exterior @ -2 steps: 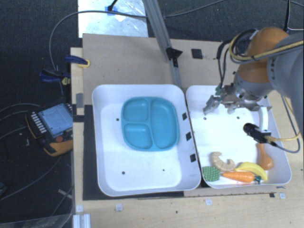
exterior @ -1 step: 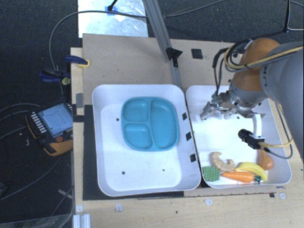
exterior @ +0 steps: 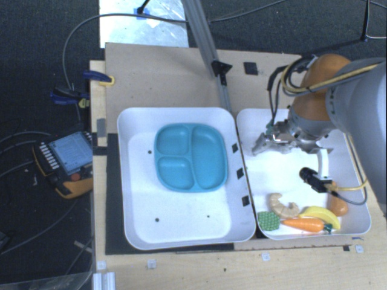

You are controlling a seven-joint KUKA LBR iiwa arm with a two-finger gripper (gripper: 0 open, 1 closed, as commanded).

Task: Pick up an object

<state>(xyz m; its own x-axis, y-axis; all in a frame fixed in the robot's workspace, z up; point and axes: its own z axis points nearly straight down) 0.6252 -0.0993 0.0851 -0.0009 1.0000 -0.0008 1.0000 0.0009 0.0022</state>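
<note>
My gripper (exterior: 273, 142) hangs over the upper left part of the right bin (exterior: 254, 125), below the orange-banded wrist. Its fingers look spread, with nothing between them. The toy foods lie well below it along the bin's front edge: a beige curved piece (exterior: 283, 205), a green piece (exterior: 269, 220), an orange carrot (exterior: 302, 225), a yellow banana (exterior: 320, 213) and a small orange piece (exterior: 339, 207). The gripper touches none of them.
The left bin (exterior: 130, 162) holds a blue divided plate (exterior: 190, 157). A black and white fitting (exterior: 315, 177) with a cable hangs off the arm above the foods. A grey pole (exterior: 202, 29) slants across the back of the bench.
</note>
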